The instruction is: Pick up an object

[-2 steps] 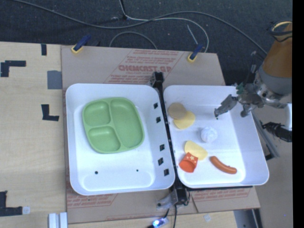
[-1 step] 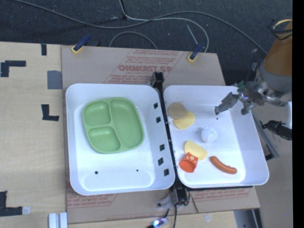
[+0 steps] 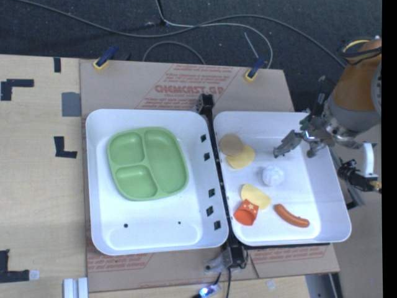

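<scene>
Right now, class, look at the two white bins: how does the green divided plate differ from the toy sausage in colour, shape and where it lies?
The green divided plate is pale green; the toy sausage is orange-red. The plate is broad and flat with three compartments; the sausage is a slim, slightly curved stick. The plate lies in the left bin, the sausage in the right bin among other toy foods. Both lie flat on a bin floor, apart from the gripper.

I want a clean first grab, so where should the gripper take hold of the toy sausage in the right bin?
Probably across the middle of the sausage, from straight above. It lies flat, long and narrow, apart from the other items, so the gripper fingers could straddle its short width.
</scene>
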`<state>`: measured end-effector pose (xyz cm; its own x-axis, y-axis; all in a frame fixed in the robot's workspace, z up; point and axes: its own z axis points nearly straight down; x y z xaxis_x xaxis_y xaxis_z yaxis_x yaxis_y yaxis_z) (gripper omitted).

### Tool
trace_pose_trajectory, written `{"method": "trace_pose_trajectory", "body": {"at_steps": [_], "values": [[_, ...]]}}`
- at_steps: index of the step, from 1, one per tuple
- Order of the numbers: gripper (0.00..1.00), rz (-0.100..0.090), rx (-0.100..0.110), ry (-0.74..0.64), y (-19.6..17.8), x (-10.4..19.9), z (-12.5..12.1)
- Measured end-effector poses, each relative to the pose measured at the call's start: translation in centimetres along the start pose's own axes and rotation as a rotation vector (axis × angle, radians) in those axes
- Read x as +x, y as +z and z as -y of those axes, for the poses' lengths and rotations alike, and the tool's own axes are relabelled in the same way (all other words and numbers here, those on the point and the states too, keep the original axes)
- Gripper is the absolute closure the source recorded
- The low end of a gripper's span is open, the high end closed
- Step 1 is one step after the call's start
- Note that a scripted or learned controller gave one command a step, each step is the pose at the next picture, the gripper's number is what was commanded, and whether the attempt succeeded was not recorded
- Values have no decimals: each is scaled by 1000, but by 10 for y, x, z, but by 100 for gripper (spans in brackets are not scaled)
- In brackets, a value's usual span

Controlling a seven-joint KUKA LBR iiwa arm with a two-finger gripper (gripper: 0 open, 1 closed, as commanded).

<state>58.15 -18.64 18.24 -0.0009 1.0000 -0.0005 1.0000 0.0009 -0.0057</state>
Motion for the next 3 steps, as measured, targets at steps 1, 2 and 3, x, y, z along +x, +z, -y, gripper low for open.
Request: {"method": "trace_pose_trajectory", "body": {"at_steps": [1, 2, 3], "values": [[0, -1, 1, -1, 46, 7, -1], [0, 2, -5, -1, 99, 8, -1], [100, 2, -8, -1, 85, 7, -2]]}}
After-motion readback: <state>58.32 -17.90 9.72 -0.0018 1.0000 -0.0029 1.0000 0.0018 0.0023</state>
